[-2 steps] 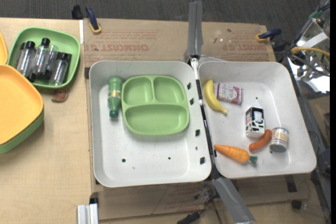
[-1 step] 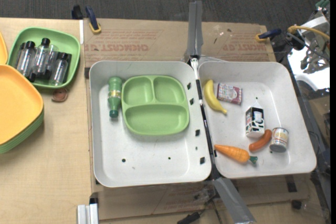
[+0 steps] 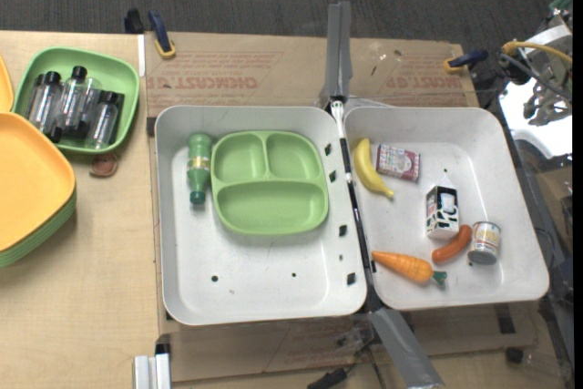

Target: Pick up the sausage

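Nearest the camera, at the lower right of the frame, the carrot (image 3: 406, 266) lies along the front of the right bin (image 3: 510, 287). Just above it the sausage (image 3: 452, 244) rests tilted on the bin floor, between a small black-and-white carton (image 3: 443, 211) that touches its upper end and a small tin can (image 3: 485, 243) just to its right. Higher in that bin lie a banana (image 3: 369, 168) beside the left wall and a pink packet (image 3: 398, 161) next to it.

In the left bin (image 3: 255, 287), at the frame's centre, sits a green divided plate (image 3: 270, 182), with a green bottle (image 3: 199, 167) lying along its left side.

On the bench (image 3: 82, 314) at far left are stacked orange plates (image 3: 32, 187) and, above them, a green tray (image 3: 77, 97) holding dark-capped bottles (image 3: 71, 107).

At the upper right edge some white and dark machinery (image 3: 542, 96) shows, well apart from the sausage; whether the hand is open or closed cannot be told.
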Tool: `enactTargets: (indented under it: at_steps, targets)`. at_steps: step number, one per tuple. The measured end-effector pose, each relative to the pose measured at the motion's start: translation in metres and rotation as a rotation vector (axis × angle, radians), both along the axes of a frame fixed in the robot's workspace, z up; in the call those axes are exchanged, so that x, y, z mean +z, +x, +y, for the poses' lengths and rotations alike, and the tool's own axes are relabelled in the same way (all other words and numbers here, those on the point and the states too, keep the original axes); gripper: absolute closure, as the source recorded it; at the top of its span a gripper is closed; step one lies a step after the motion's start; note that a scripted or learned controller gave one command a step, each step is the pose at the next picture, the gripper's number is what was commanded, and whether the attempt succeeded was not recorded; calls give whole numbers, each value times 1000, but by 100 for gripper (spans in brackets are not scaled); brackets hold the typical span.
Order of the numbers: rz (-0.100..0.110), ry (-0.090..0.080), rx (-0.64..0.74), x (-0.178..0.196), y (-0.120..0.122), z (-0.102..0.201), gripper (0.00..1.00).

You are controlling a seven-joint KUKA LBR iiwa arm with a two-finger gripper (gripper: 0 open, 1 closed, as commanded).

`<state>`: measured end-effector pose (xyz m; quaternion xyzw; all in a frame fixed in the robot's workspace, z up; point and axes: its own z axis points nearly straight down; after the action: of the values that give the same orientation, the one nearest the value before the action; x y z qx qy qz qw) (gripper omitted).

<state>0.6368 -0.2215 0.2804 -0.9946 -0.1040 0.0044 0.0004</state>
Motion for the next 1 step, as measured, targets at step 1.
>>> enactTargets:
  at_steps: [1]
  targets:
    - [5,0,5,7,0,1,100]
